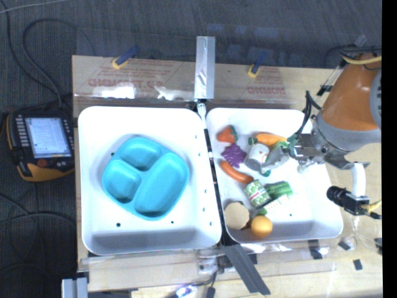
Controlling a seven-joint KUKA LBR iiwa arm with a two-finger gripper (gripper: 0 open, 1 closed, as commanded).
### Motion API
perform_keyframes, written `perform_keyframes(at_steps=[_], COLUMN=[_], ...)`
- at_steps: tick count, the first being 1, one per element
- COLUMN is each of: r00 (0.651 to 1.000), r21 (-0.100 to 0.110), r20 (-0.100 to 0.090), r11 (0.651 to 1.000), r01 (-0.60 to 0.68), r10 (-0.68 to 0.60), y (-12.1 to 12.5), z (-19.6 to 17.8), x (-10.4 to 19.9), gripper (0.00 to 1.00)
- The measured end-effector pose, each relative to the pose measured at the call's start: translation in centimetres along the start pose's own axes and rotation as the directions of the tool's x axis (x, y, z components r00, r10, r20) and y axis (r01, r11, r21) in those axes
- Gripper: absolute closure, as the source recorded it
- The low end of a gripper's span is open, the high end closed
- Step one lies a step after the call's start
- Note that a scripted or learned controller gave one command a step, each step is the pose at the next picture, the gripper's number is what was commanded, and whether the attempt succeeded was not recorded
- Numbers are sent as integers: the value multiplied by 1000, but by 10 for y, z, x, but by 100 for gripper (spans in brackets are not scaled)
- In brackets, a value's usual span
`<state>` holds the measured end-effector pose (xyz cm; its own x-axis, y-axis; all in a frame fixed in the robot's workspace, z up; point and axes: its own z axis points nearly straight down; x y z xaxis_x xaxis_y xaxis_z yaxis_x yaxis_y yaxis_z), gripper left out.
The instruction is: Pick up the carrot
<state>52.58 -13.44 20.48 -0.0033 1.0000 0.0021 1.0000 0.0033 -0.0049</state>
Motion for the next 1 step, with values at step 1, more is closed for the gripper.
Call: perform_keyframes(at_steps=[1], r00=[1000], r21=[0], r20=[0], r11=[1000], r01=[0], r10=[0], y=[0], z=[0], x=[0], gripper=[0])
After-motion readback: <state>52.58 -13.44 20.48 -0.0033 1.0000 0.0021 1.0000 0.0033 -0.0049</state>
